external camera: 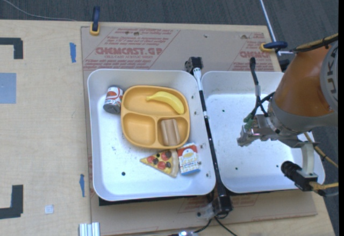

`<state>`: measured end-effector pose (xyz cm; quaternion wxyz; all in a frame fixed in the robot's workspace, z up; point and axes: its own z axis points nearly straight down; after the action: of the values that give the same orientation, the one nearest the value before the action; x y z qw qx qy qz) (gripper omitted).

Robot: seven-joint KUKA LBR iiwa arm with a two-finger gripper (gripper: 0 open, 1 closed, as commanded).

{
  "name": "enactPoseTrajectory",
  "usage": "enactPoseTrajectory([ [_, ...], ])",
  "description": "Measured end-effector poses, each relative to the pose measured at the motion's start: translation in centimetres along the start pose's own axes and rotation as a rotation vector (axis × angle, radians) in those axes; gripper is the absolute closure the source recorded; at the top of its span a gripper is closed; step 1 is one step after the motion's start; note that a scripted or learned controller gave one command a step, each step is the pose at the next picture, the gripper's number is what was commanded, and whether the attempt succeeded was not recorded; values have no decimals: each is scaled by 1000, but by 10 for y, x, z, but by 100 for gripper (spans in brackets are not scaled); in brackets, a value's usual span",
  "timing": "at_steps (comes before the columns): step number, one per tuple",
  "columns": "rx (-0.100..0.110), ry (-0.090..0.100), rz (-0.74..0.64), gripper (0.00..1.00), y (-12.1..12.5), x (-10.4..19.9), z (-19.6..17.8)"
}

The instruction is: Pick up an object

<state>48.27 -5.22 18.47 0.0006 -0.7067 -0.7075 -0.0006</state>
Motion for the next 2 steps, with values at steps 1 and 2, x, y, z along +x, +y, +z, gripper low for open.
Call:
enactPoseTrajectory([
  [1, -2, -2, 0, 100, 17, 61, -9],
  [2, 1, -2, 2, 100, 0, -8, 0],
])
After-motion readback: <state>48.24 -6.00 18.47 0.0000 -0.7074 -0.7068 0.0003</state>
